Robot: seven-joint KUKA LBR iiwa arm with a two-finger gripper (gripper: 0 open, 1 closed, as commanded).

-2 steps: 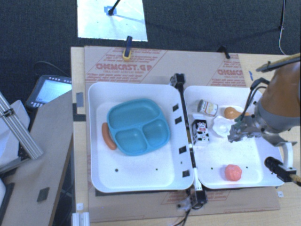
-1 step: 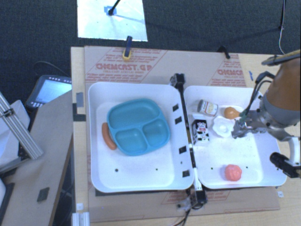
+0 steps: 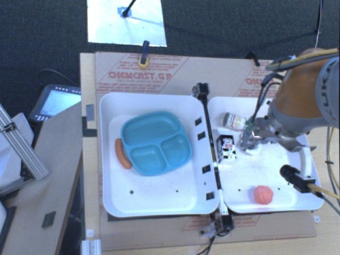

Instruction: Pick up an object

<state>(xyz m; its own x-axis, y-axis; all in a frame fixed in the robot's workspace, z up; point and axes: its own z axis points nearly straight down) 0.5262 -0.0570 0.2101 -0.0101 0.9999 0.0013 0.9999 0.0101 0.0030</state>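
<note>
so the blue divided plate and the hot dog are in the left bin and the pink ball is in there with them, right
Not quite. The camera view shows the blue divided plate and the hot dog in the left bin, but the pink ball lies in the right bin, near its front edge.

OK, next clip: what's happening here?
A grey and orange arm reaches in from the right, its gripper low over the right bin, near a small jar and a black and white toy. A pink ball lies nearer the front. The left bin holds a blue divided plate with an orange sausage beside it. No grasp is visible.
</note>
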